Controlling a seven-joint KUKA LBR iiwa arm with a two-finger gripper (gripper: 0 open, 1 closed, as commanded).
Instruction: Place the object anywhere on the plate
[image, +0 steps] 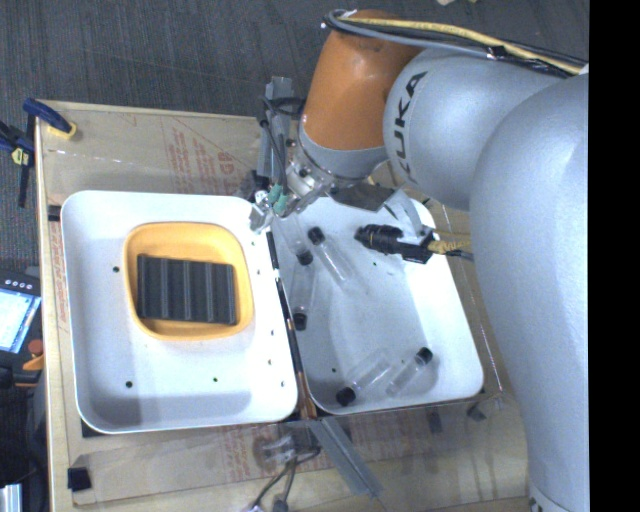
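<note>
A yellow plate (150, 243) with rounded corners lies in the left white bin (100, 380). On the plate rests a dark grey ridged rectangular object (187, 290), lying flat near its middle. My gripper (268, 207) hangs at the far end of the divide between the two bins, above the right bin's back left corner. It is up and to the right of the plate and apart from the dark object. A small green part shows at its tip. The orange wrist band (350, 90) sits just behind it.
The right bin (450, 330) holds several clear vials with black caps, one at the back left (325, 252) and two near the front (385, 372). A black cable plug (395, 242) hangs from the arm over this bin. The large grey arm covers the right side.
</note>
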